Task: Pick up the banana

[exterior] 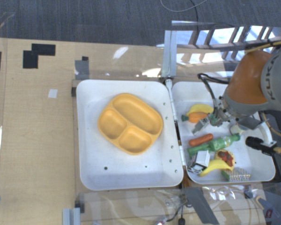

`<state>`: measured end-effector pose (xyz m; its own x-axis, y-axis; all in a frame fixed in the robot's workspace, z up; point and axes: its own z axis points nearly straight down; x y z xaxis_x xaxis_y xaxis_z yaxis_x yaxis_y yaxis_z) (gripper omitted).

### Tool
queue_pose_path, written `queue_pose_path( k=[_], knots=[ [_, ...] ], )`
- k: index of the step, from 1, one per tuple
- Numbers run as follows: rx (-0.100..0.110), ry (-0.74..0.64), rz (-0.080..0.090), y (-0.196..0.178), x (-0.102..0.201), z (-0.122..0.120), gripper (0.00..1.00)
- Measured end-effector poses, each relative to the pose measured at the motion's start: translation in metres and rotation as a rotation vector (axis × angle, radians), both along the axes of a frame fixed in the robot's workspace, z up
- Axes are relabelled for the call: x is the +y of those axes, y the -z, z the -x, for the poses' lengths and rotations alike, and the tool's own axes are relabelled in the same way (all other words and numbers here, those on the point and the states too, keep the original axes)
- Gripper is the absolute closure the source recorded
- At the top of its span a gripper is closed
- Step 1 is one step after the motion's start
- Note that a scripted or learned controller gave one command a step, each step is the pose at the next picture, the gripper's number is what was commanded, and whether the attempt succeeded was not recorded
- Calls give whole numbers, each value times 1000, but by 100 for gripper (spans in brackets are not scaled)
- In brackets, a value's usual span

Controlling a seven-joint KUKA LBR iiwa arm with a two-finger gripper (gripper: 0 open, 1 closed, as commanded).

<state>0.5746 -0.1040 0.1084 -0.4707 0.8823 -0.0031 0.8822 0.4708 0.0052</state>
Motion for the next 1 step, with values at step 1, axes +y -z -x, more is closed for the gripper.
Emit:
queue_pose_path(
  k=[1],
  knots=[
    [-5, -146, 2, -20, -13, -50, 0]
  ],
)
